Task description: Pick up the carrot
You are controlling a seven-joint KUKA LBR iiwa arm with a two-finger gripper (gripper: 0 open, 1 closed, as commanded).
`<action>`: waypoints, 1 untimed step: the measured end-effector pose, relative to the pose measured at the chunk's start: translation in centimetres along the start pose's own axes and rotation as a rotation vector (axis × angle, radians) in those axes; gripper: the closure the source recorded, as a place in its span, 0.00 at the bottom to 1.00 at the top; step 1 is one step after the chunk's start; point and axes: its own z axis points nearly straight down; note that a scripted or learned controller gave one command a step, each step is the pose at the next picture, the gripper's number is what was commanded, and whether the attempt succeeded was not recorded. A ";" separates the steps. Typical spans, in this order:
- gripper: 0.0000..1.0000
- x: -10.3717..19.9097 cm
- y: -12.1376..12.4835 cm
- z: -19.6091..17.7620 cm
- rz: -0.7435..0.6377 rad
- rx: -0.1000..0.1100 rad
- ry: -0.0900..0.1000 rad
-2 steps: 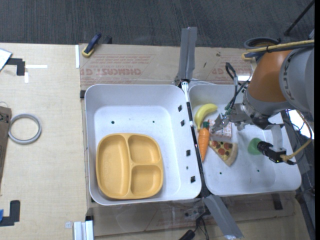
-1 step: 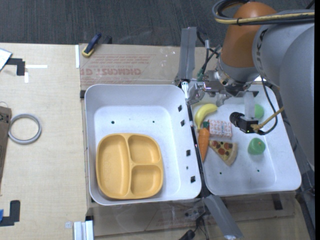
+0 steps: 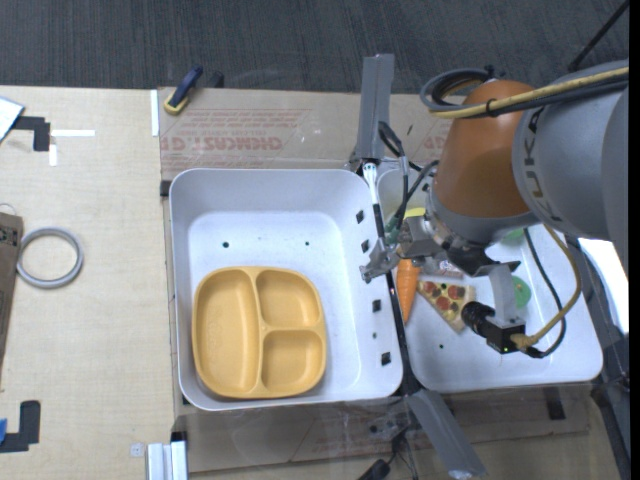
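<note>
While the arm [image 3: 540, 138] hangs over the right bin [image 3: 560, 363], its grey body and orange band cover most of that bin's far half. The bench [image 3: 90, 368] carries both bins side by side. The left bin [image 3: 250, 208] holds a yellow divided plate [image 3: 262, 330] in its near half, close to the near left corner. A roll of tape [image 3: 47, 257] lies on the bench near its left edge, well apart from the bins.

The carrot [image 3: 406, 286] lies in the right bin against the left wall, beside the divider between the bins, with its narrow end toward the near edge. A toy pizza slice [image 3: 446, 299] sits just beside it on the right, touching or nearly so. The gripper [image 3: 405, 253] is directly above the carrot's thick end. Whether the fingers are spread or closed cannot be determined, since the wrist hardware hides them, and no grasp on the carrot can be confirmed.

Judged step: descent and closure on the carrot. For a sound grasp, align the closing direction across the carrot's width, not along its length. Keep one finger clear of the bin wall and the other clear of the pizza slice. Grip the thick end, since the taper may slip. Lift straight up and verify that the carrot rises.
</note>
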 end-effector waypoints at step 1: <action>0.00 0.5 -2.4 0.0 0.196 0.001 0.000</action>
